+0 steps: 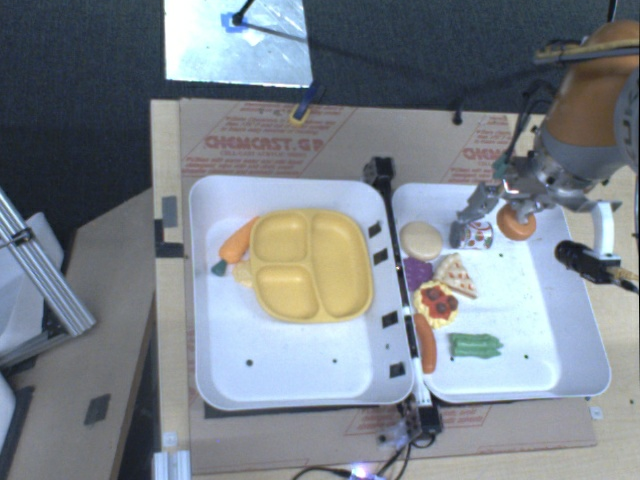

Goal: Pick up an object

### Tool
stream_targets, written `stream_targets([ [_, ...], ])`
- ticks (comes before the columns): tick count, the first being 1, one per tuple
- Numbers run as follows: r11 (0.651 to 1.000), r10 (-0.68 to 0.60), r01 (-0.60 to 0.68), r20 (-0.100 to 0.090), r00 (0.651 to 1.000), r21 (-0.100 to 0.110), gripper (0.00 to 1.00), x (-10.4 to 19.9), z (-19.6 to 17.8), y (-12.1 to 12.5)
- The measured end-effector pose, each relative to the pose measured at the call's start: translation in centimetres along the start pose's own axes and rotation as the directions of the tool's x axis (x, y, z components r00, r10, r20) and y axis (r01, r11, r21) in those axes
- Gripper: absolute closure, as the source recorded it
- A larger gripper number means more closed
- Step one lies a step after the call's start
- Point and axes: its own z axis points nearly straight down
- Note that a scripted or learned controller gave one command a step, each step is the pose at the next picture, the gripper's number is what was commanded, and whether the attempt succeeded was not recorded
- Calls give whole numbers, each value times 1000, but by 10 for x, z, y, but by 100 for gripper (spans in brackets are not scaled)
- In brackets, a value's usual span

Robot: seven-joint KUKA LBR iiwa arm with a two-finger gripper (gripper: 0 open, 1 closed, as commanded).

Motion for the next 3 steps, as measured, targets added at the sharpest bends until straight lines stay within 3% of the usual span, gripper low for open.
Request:
stream_targets([
  [1, 1000, -2, 2, 1, 1000, -12, 0, 0, -7, 2],
  [3, 1000, 0, 0, 0, 1000, -7, 0, 4, 98, 0],
])
